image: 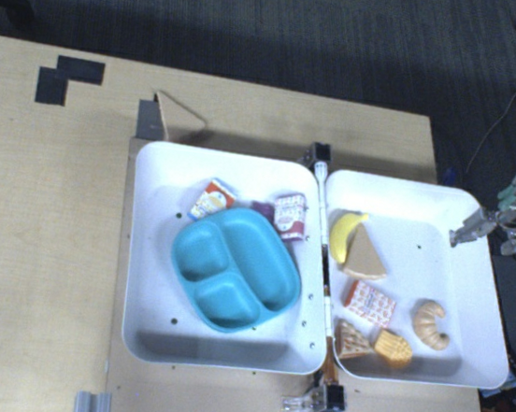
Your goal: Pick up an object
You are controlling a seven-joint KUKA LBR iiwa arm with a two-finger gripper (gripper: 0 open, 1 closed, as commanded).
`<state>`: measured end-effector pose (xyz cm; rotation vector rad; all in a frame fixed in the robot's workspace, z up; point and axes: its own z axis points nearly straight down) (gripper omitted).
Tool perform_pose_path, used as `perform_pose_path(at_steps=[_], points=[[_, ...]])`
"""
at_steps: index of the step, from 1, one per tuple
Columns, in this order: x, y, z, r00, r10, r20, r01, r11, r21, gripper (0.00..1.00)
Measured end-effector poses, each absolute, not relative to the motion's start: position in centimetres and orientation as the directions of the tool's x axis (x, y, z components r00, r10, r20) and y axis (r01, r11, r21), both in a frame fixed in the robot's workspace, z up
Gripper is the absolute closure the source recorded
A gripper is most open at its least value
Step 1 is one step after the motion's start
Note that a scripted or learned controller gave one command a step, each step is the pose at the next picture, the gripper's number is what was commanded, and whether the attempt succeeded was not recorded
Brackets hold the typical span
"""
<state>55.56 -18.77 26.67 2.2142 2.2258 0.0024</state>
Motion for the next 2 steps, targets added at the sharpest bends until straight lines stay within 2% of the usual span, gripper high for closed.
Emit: perform_pose_path(at_steps=[1, 2], points=[[48.7, -16.0, 13.2, -0.002, 1.0, 0.001, 1.0, 0.002, 0.0, 0.0], [55.3, -12.9, 8.8, -0.004, 1.0, -0.001, 1.0, 0.004, 0.01, 0.0]])
